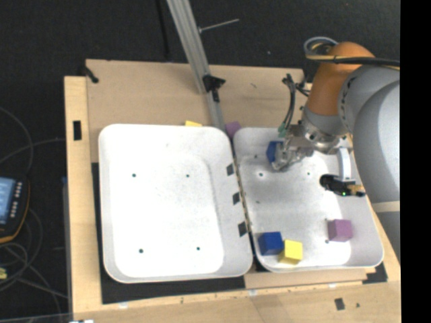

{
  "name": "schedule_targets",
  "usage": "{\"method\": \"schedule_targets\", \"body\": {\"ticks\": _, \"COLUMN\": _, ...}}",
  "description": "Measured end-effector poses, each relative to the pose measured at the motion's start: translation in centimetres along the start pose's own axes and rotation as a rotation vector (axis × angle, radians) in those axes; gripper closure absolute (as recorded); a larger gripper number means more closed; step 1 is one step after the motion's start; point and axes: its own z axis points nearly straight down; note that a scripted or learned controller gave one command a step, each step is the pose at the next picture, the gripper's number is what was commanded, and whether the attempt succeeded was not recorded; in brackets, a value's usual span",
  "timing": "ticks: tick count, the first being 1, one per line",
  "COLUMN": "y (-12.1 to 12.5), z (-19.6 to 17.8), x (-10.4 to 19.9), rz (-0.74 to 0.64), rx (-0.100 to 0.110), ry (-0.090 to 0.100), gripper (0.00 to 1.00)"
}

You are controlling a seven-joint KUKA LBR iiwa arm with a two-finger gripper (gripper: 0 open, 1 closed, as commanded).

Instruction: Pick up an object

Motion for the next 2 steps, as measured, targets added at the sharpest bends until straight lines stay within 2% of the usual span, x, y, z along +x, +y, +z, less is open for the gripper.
{"method": "schedule_targets", "body": {"ticks": 1, "y": 0.1, "z": -0.1, "x": 0.1, "rz": -0.006, "rx": -0.002, "ry": 0.0, "gripper": 0.0}}
{"method": "schedule_targets", "body": {"ticks": 2, "y": 0.1, "z": -1.2, "x": 0.1, "rz": -0.009, "rx": -0.004, "ry": -0.002, "gripper": 1.0}}
